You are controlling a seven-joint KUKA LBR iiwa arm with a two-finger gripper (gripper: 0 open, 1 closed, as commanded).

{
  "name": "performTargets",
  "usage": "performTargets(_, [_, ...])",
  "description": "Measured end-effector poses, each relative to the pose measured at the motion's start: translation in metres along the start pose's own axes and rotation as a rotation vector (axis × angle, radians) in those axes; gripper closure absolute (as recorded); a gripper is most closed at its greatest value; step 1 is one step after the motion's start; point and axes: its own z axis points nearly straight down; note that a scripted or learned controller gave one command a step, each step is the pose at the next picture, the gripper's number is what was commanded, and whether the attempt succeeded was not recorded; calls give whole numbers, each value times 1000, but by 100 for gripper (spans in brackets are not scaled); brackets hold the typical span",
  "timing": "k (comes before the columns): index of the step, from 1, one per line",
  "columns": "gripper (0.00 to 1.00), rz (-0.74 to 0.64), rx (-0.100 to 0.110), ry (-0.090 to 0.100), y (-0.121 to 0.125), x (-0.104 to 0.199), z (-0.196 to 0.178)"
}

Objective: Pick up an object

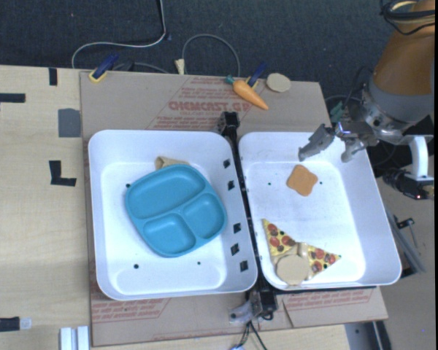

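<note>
A blue three-compartment plastic tray fills the left white bin. In the right white bin lie a small tan bread-like piece, a toy pizza slice and a beige disc. An orange toy carrot rests on the cardboard-covered surface. The grey arm's end effector hangs over the right bin's far edge, fingers spread and holding nothing, just beyond the bread piece.

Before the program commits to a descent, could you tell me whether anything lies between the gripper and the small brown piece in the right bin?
Nothing visible does. The gripper hangs open above the right bin, with bare white floor between it and the brown piece. The pizza slice lies nearer the front wall.
</note>
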Motion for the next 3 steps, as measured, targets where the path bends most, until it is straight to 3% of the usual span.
performTargets(1, [0, 2, 7, -1, 36, -38, 106])
performTargets(2, [0, 0, -5, -6, 50, -50, 200])
performTargets(3, [100, 0, -14, -7, 53, -50, 181])
